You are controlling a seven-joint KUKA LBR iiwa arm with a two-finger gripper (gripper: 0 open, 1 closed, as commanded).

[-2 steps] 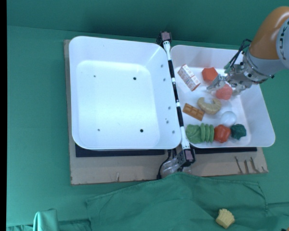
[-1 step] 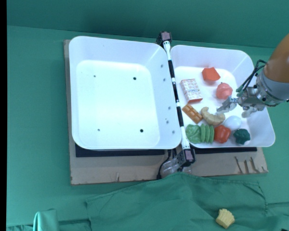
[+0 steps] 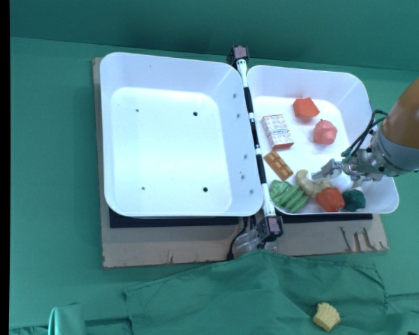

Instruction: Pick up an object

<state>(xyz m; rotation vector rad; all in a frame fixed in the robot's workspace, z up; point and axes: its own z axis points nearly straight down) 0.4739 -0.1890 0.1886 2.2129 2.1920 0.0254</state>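
Note:
The right bin [image 3: 356, 89] holds several small toy foods. A red pepper [image 3: 305, 107] and a pink-red strawberry [image 3: 325, 132] lie toward its back. A small printed box [image 3: 277, 131] and an orange waffle piece [image 3: 278, 165] sit near the divider. Along the front wall lie a green striped piece [image 3: 288, 195], a tan piece [image 3: 307, 182], a red-orange piece [image 3: 330, 199] and a dark green piece [image 3: 353, 199]. My gripper [image 3: 341, 174] hangs just above the tan and red-orange pieces, open, with nothing between its fingers.
The left bin [image 3: 112, 117] stands beside the right one, with a black-and-white rod [image 3: 253, 128] along the seam between them. Green cloth [image 3: 251, 292] lies in front of the bench, with a yellow toy [image 3: 326, 316] on it.

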